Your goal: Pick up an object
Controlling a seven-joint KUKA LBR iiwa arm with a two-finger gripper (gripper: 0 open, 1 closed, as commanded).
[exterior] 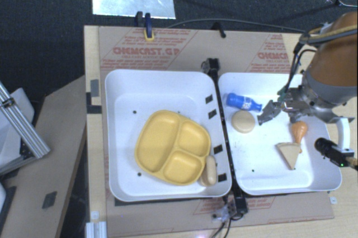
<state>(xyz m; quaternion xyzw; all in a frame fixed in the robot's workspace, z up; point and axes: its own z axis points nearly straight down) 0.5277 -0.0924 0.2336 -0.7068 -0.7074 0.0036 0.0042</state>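
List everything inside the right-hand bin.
The right bin holds a blue bottle lying on its side, a round beige piece, an orange cone-shaped piece and a cream wedge. The gripper and arm cover part of the bin's far right.

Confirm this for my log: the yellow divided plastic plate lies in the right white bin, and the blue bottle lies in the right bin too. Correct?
Not quite. The camera view shows the yellow divided plastic plate in the left white bin, not the right. The blue bottle does lie in the right bin.
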